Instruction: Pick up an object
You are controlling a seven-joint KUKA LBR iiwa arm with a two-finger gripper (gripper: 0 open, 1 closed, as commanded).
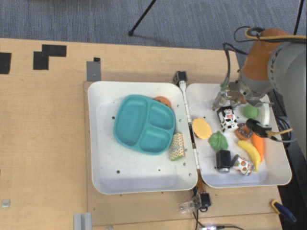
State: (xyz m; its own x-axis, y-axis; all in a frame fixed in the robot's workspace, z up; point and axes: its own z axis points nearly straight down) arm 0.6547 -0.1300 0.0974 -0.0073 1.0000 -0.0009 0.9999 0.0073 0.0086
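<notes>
A light wooden bench point(43, 143) fills most of the view, with black rectangular marks point(48, 56) set into its top left part. Beyond its far edge lies blue-grey carpet point(86, 8). A thin dark rod point(146, 11) crosses the carpet at a slant, ending near the bench edge. The light is even and soft, with only faint shadows.

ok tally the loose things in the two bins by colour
Teal: 1, the divided plate
Orange: 2, a piece behind the plate and the carrot
Yellow: 2, the oval piece and the banana
Green: 2, the leafy piece and the round piece
Black: 1, the cylinder
Patterned or mixed: 3, at
Total: 11
</notes>
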